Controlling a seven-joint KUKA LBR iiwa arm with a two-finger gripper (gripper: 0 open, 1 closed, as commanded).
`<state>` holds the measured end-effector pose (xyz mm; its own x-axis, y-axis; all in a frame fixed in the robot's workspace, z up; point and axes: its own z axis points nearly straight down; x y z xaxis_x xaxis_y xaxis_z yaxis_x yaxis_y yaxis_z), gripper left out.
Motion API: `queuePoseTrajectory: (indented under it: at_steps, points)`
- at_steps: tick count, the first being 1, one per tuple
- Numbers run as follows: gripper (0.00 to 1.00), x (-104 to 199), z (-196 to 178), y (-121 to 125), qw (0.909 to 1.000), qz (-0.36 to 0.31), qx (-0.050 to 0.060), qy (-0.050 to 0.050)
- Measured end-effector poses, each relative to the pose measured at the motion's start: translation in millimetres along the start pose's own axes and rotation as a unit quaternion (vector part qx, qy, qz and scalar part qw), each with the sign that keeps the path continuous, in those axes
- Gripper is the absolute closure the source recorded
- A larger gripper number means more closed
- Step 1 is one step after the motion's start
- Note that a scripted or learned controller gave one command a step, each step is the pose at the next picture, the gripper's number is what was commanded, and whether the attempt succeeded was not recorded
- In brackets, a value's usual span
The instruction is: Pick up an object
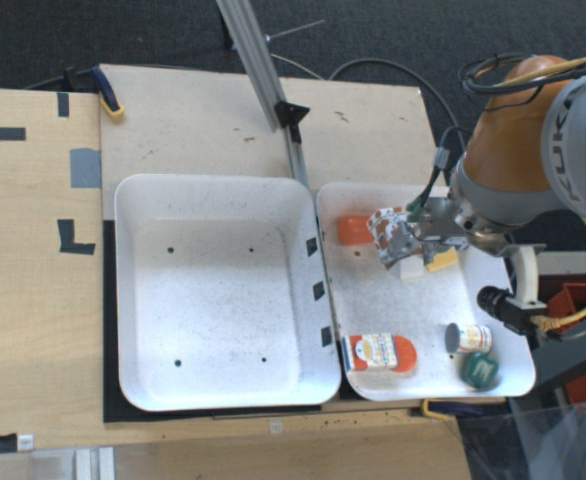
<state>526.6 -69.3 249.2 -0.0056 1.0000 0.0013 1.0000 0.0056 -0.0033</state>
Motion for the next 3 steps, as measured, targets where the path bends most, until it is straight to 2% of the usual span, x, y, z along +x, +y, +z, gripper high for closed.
queuePoseTrajectory:
  at_steps: [1,2,3]
  points:
    - [1.00,51.1,13.9,27.7,1.0000,0.000,-0.001,0.000]
    - [1.00,92.1,9.7,49.5,1.0000,0.000,-0.001,0.000]
    - [1.00,149.9,18.4,75.6,1.0000,-0.001,-0.001,0.000]
